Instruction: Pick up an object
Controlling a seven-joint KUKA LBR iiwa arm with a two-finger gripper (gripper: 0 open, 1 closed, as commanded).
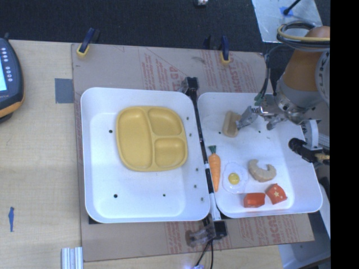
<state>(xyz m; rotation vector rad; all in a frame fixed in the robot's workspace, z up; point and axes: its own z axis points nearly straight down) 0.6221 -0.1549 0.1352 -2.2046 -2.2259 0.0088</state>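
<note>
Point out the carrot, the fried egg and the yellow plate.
carrot (pixel 214 166): camera view, middle of its orange body.
fried egg (pixel 234 179): camera view, on the yolk.
yellow plate (pixel 132 139): camera view, floor of its large compartment.

The grey arm with its orange band is cut off at the right. The dark handheld controller runs past the left edge.
</note>
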